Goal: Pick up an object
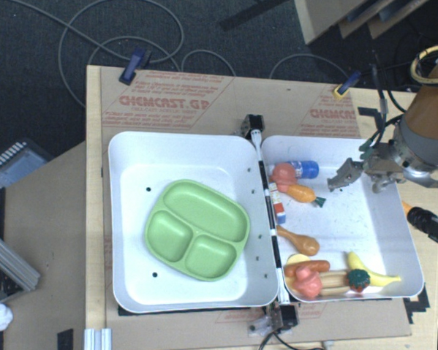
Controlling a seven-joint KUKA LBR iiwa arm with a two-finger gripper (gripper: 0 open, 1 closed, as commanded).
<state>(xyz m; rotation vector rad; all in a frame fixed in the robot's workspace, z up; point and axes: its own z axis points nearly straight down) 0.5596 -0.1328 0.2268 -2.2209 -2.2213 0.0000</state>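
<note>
Nearest the camera, along the lower edge of the right bin (413,250), lie a yellow banana (371,271), a small red-and-green toy (358,279), a wooden stick (334,280) and a pink-and-red sausage toy (307,276), packed close and partly touching. Hand (343,175): located at the right of the frame, over the upper part of the right bin, carried by the grey arm (418,144) entering from the right edge. Nothing is seen between its parts; whether it is open or closed cannot be told. Just left of it lie an orange carrot-shaped toy (302,193), a pink rounded toy (283,173) and a blue-capped bottle (304,168), grouped against the bin's left wall. A tan drumstick-shaped toy (301,242) lies apart, lower along the same wall. Any of these may serve as the object to pick; the carrot-shaped toy appears the closest candidate. Risk assessment: the upper group sits tight to the wall and to each other, so a descent could strike the wall, pinch two items together or push one aside. Rounded toys may slip out under closure. Count: two white bins; one green divided tray (195,230) in the left bin (129,151); eight loose items in the right bin; two blue clamps (133,66) at the upper edge of the worktop (97,274).
</note>
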